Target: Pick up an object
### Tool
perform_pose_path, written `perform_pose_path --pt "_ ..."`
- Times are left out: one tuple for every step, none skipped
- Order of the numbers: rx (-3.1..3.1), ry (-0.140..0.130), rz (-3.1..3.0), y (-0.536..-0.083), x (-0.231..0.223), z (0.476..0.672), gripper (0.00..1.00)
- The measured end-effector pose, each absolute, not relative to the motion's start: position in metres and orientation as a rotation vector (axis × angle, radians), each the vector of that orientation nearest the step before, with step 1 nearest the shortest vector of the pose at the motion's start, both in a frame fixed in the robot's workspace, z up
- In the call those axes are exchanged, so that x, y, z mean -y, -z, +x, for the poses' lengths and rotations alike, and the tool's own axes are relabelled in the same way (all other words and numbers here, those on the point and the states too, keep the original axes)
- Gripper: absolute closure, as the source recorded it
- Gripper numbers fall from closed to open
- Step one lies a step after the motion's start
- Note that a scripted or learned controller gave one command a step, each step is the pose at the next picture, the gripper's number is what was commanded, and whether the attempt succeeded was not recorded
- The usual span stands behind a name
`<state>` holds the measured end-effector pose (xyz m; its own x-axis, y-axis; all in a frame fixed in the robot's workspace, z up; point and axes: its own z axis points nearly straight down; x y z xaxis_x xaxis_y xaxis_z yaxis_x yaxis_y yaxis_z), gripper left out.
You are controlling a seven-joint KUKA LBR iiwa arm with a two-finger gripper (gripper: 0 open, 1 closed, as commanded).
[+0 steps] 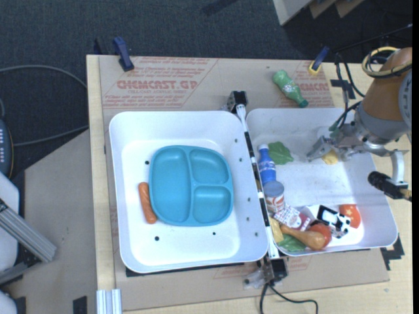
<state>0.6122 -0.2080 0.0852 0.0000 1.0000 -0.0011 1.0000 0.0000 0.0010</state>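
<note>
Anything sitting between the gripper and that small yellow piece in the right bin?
Nothing visible does. The gripper is down in the right bin, right at the yellow piece. The green leaf lies apart, toward the divider.

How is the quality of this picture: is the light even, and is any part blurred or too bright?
In the camera view the light is soft and even, with faint shadows; the left bin and right bin look bright white but keep their edges; the blue plate is sharp; the gripper is slightly blurred; the small things heaped near the right bin's front are hard to separate.
</note>
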Motion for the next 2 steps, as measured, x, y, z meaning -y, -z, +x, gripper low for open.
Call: perform_pose_path --pt "-2.222 -0.001 2.217 -0.085 0.195 0.667 0.00" --pt "-2.220 -0.001 2.214 -0.096 0.195 0.668 1.00"
